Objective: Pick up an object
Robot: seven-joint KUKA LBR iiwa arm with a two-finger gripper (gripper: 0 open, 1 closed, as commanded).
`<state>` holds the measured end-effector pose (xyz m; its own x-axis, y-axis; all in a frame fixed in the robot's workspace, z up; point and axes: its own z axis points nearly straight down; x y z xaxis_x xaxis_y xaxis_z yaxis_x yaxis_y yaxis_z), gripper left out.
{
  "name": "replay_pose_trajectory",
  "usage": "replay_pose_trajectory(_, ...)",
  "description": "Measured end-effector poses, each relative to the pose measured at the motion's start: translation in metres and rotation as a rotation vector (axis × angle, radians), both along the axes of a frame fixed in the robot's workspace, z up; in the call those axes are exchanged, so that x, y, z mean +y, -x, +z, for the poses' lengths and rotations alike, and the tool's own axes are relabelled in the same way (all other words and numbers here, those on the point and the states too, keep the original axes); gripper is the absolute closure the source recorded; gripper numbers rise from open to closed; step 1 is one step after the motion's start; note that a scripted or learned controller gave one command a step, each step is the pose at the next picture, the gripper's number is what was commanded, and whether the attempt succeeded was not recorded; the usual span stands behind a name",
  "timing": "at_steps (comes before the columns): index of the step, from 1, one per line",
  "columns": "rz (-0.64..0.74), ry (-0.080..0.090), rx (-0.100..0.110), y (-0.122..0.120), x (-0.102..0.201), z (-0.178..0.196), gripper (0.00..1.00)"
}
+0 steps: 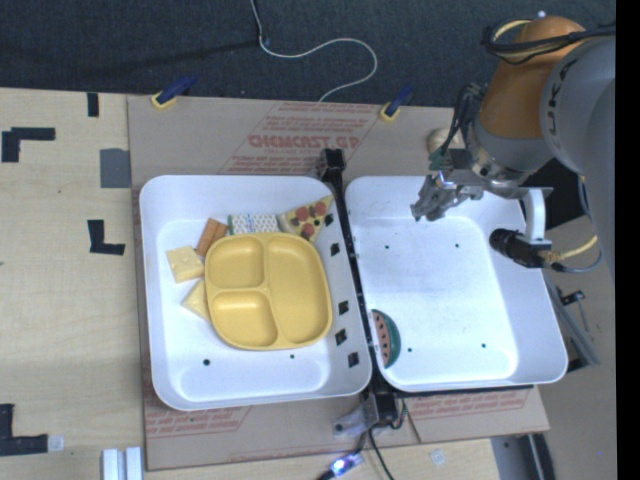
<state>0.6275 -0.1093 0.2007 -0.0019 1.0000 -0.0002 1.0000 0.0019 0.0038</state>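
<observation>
My gripper (431, 204) hangs over the far part of the right bin (500, 363), its dark fingers pointing down with nothing visible between them. A watermelon-slice toy (385, 336) lies at the right bin's near left edge, well away from the gripper. In the left bin (170, 368) a yellow divided plate (269, 290) takes up the middle. Around its far and left sides lie a pizza-slice toy (309, 216), a patterned cracker (252, 224), a brown biscuit (210, 235) and pale yellow cheese pieces (185, 264).
The bins sit side by side on a cardboard sheet (290, 138) held by blue-and-yellow clips. A white cable (310, 50) loops on the dark floor behind. A black part of the arm's hose (515, 246) overhangs the right bin's right side.
</observation>
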Motion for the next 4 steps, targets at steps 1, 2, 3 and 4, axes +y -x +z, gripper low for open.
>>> replay_pose_trajectory(1,0.000,-0.001,0.003,-0.001,0.001,0.025,1.00)
replay_pose_trajectory(2,0.001,0.000,0.004,0.011,0.042,0.026,1.00)
replay_pose_trajectory(3,0.003,-0.001,0.008,0.025,0.092,0.017,1.00)
replay_pose_trajectory(4,0.003,-0.001,0.005,0.019,0.131,0.022,1.00)
